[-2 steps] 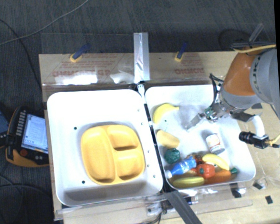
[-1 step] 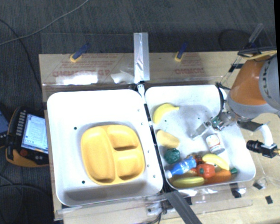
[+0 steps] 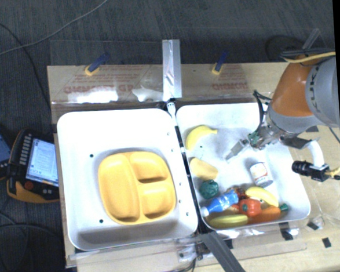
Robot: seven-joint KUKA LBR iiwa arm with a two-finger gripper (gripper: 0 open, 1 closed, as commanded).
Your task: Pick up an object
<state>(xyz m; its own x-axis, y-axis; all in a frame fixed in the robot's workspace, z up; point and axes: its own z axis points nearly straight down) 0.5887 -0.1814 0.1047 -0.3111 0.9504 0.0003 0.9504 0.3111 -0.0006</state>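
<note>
Gripper [image 3: 236, 150] sat low in right bin [image 3: 238, 113], over bare floor between banana [image 3: 198, 135] and small white bottle [image 3: 260, 173]. Finger spread: couldn't tell. Nothing seen held. Other items piled at near edge: teal lump [image 3: 209, 189], blue bottle [image 3: 220, 204], carrot [image 3: 262, 212], second banana [image 3: 227, 220]. Yellow divided tray [image 3: 137, 185] lay in left bin [image 3: 77, 139].

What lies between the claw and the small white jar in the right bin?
In the camera view, only bare white bin floor separates the claw from the jar; nothing lies between them.
</note>
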